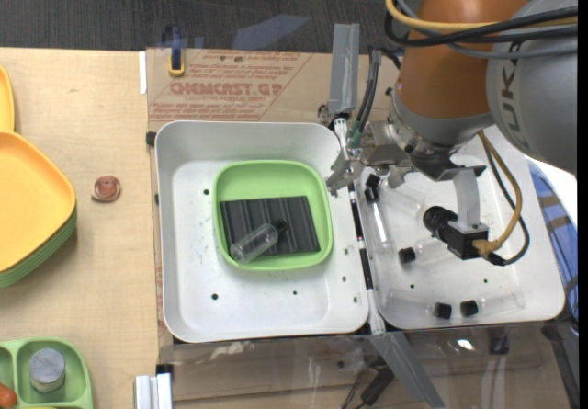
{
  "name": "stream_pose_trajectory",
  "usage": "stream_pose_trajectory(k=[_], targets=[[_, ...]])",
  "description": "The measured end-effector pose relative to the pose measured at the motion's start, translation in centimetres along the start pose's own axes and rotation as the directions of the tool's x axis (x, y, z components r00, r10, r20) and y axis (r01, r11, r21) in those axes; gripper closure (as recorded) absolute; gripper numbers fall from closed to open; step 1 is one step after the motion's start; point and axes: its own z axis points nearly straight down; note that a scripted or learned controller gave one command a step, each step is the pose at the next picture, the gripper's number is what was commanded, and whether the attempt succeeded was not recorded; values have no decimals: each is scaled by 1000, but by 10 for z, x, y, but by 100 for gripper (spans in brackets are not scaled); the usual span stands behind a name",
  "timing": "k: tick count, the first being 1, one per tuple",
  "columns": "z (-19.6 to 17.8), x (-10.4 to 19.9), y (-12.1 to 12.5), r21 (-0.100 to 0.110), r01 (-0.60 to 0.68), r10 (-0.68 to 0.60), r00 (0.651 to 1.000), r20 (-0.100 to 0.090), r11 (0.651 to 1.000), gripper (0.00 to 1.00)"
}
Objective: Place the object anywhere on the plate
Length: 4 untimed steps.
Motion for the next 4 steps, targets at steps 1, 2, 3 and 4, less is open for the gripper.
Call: stream_pose_trajectory(k=[1,2,3,4], targets=[[-8,-1,0,2,3,-3,1000,2,1000,100],[-8,-1,0,2,2,-2,1000,2,1000,0],[18,16,24,-1,-62,62,998,-3,998,0],[38,-22,43,-2,-109,109,994,-4,994,0]])
